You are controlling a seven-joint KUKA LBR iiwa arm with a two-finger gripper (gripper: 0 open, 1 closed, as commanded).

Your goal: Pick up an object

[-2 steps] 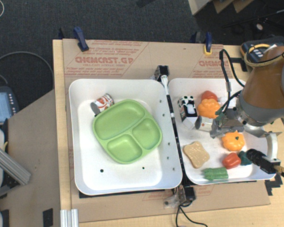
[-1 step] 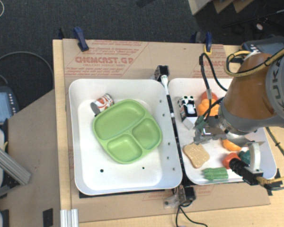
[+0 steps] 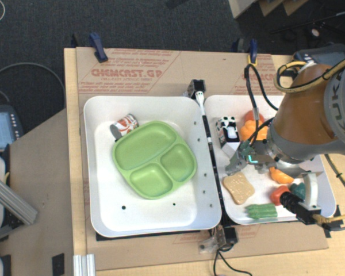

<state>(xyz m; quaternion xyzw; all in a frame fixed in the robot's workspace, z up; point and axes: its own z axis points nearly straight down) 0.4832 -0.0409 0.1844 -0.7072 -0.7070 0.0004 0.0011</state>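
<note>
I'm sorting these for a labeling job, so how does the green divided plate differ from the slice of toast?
The green divided plate is bright green; the slice of toast is tan and speckled. The plate is far larger than the toast. The plate has three moulded compartments; the toast is one plain slab. The plate lies in the left bin, the toast in the right bin near the gripper. Both lie flat.

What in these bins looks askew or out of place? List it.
The green divided plate sits skewed across the left bin, one edge over a small red-and-white can lying on its side. Nothing looks spilled or broken.
</note>
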